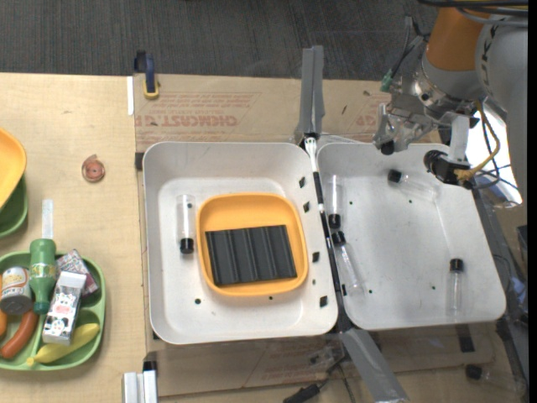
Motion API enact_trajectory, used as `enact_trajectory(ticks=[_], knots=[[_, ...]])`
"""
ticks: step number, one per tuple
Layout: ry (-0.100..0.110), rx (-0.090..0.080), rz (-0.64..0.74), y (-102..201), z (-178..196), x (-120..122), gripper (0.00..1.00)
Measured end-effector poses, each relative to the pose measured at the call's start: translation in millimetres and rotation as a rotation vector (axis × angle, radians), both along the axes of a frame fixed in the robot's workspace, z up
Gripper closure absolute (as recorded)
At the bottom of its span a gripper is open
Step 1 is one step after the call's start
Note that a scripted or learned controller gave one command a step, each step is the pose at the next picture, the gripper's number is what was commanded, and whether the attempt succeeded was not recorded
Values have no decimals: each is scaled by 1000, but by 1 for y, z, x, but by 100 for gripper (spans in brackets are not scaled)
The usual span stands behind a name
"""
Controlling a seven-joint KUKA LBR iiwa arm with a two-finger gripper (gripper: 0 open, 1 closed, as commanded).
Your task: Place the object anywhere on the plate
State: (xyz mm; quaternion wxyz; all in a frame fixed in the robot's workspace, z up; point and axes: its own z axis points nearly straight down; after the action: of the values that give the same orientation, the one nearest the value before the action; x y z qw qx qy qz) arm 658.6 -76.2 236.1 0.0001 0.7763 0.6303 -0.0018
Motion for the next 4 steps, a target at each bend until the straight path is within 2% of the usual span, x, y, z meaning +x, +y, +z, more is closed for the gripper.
enact_trajectory(ticks=[1, 2, 3, 4], knots=[[-2, 0, 216, 6, 33, 0, 100], [-2, 0, 373, -21, 54, 0, 100], [-3, 0, 641, -57, 97, 1, 100], [-4, -1, 962, -125, 151, 1, 100]])
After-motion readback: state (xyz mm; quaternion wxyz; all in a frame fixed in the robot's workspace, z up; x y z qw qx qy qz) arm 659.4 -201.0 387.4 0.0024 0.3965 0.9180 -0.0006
